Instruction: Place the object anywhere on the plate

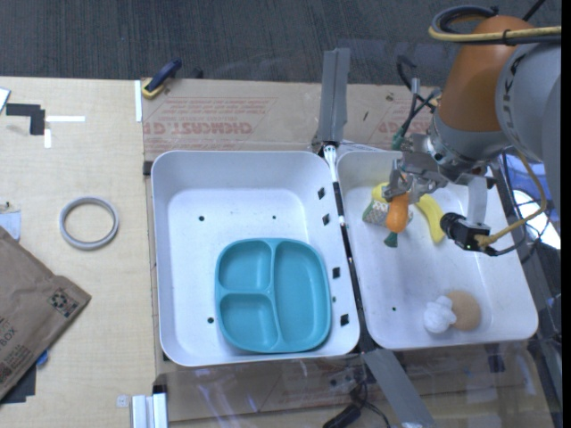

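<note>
Orange carrot (398, 214) sits directly under my pincer (409, 188), in the right bin (500, 319). Whether the pincer grips it or how wide it stands, I cannot tell. Carrot's long axis runs roughly up-down in the view, green tip lowest. A banana (432, 218) lies just beside it. The teal plate (271, 295) lies in the left bin (178, 239), down and to the view's left. Judged next move: carry that way, across the bin wall.
</note>
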You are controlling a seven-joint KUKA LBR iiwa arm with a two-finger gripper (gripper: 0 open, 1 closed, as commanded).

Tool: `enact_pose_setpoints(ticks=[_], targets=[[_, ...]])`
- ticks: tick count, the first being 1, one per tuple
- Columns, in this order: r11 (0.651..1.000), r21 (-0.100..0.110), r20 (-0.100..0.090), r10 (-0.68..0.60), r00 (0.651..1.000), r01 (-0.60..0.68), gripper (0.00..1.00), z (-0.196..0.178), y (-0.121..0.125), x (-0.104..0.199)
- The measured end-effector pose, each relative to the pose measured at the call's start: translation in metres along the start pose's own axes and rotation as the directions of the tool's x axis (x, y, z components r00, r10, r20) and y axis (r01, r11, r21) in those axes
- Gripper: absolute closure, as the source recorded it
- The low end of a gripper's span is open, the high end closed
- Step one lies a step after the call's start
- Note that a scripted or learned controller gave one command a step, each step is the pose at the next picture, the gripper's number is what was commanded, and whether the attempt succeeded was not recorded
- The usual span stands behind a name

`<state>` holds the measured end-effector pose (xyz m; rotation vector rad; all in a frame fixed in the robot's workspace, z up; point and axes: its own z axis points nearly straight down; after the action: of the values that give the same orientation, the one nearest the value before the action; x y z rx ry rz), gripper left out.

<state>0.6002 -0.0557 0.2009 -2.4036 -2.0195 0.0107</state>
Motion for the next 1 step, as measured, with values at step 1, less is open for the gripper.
enact_pose_setpoints(ticks=[1], targets=[[0.997,0.000,-0.001,-0.075,0.997,0.075,1.00,0.0124,-0.0752,0.0672]])
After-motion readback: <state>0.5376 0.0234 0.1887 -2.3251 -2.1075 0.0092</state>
